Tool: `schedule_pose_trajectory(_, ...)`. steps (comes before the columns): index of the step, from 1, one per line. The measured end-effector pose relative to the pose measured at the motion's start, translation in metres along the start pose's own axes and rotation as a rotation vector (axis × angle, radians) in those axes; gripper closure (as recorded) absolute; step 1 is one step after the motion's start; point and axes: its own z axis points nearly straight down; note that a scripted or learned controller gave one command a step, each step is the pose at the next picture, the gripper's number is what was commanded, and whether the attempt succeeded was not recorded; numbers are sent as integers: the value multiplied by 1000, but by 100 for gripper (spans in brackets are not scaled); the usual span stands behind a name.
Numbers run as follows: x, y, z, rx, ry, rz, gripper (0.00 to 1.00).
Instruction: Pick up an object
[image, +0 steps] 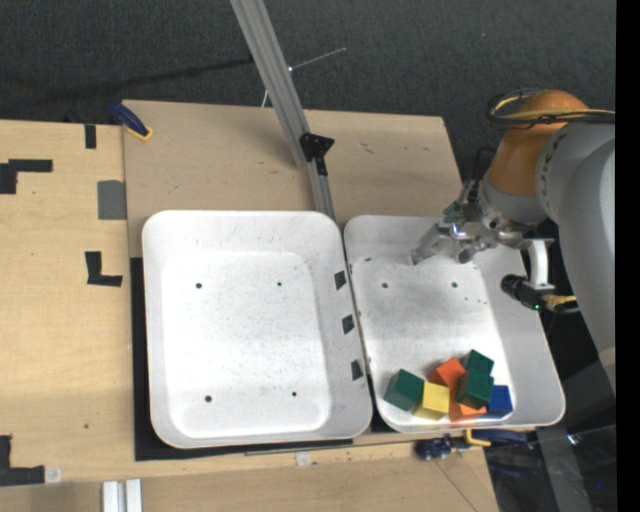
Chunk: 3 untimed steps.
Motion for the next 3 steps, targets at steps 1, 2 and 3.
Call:
schedule_pose_trajectory(1, 0, 1, -13, -3, -1, -1, 100)
schedule_pose_trajectory(2, 9, 6, -73, -10, 0, 0, 100)
schedule_pose_trajectory(3, 6, 2, -135, -12, -1, 2, 100)
